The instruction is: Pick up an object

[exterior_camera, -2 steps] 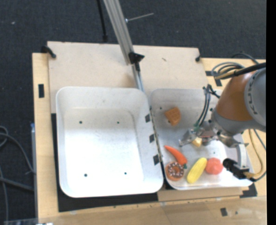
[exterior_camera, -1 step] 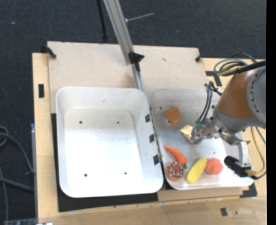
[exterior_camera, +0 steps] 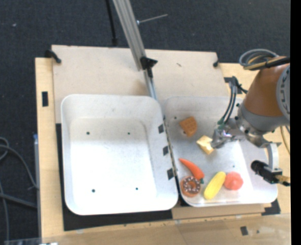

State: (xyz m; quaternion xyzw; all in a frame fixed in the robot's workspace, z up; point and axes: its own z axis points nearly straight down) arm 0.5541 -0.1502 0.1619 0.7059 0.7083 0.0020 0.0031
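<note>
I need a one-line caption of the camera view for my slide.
The tool hangs beside a yellow wedge in the right bin, near a carrot, corn and tomato.

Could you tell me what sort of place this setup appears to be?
Probably a robotics lab's grasping station: two white bins on a bench, toy food such as a carrot, and a robot arm reaching in.

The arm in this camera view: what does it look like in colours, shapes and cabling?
The arm is a thick rounded body, orange-brown above and grey lower down toward the wrist. Dark cables run down its side, and grey cable loops sit behind it. The gripper is small, metallic grey.
</note>
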